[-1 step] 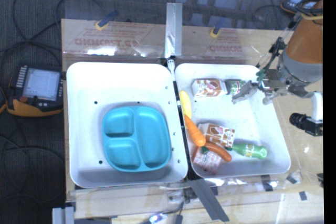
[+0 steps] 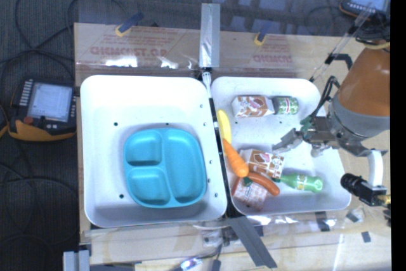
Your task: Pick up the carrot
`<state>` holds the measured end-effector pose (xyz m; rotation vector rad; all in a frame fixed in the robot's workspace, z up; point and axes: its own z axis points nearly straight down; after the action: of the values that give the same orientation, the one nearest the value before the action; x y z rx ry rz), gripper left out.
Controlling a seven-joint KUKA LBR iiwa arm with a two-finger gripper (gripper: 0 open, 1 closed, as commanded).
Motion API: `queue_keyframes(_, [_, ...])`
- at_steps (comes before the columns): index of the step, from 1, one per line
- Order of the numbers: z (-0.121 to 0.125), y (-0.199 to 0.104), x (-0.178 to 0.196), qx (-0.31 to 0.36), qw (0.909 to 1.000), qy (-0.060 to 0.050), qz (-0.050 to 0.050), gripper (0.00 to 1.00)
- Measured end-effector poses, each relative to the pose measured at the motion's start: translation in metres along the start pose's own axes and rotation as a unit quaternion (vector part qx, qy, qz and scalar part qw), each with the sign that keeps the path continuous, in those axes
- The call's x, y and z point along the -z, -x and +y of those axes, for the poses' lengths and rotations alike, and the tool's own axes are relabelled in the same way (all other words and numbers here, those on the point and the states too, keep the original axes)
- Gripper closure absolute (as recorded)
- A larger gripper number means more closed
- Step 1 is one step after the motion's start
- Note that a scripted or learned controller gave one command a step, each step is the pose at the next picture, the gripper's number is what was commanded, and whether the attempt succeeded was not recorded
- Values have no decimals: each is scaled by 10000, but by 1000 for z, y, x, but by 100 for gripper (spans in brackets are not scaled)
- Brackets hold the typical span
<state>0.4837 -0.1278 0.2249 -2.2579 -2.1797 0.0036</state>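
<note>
risk: carrot lies against the bin wall with a banana touching its far end and packets beside it, so fingers may jam or grab a neighbour | axis: slanted, thick end nearer the gripper, tip up-left | place: left of gripper, apart | gripper: empty, fingers parted

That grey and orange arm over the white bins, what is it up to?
It is a robot arm set to pick up the carrot. The carrot lies against the left wall of the right bin, beside a banana and some snack packets. The gripper hangs above the middle of that bin, to the right of the carrot and apart from it, holding nothing. The left bin holds a blue divided plate.
</note>
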Motion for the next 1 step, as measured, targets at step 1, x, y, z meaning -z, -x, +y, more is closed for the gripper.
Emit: queue_keyframes(1, [2,-24,-137,-109,9999,53,-2,0])
